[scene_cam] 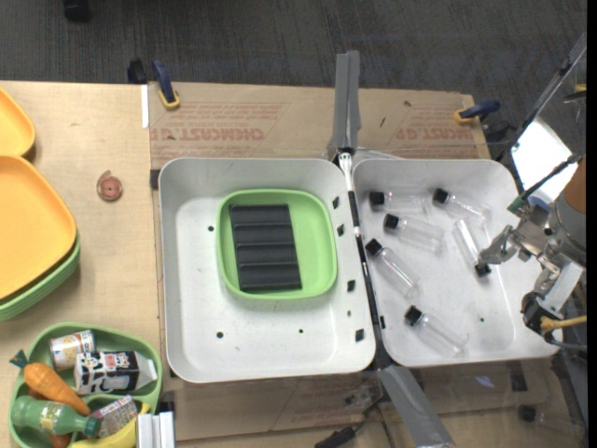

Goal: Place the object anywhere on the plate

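Two shallow white bins sit side by side on the bench. The left bin [187,325] carries a green plate [322,250] at its centre, with a black ribbed block [266,247] lying on it. The right bin [485,329] holds clear vials with black caps [395,267] scattered across its floor. At that bin's right edge the gripper [494,253] hangs over one vial [468,246]; its fingers look spread, nothing visibly pinched between them.

green plate [322,250] in left bin [187,278] | clear vials [410,236] in right bin [485,329] | gripper [494,250] over right bin
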`<move>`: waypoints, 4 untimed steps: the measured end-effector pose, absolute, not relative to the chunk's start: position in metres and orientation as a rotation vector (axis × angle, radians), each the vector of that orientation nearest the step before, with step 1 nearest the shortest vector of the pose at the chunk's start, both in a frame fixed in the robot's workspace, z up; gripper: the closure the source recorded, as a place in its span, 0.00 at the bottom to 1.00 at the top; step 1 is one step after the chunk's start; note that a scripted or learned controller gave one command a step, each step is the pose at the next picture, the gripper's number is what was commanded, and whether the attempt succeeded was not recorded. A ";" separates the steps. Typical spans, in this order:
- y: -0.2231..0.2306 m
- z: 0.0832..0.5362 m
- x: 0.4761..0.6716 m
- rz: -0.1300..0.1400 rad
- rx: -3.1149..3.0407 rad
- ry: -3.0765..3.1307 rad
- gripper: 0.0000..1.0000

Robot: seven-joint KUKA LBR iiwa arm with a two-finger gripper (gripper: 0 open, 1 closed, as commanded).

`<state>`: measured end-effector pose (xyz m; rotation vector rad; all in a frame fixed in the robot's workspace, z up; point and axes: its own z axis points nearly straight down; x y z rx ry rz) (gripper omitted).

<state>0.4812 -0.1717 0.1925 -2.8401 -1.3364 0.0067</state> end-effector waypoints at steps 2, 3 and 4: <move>-0.168 0.252 0.477 0.008 -3.123 -0.343 0.00; -0.154 0.195 0.477 0.010 -3.118 -0.369 0.00; -0.222 0.244 0.477 0.008 -3.125 -0.315 0.00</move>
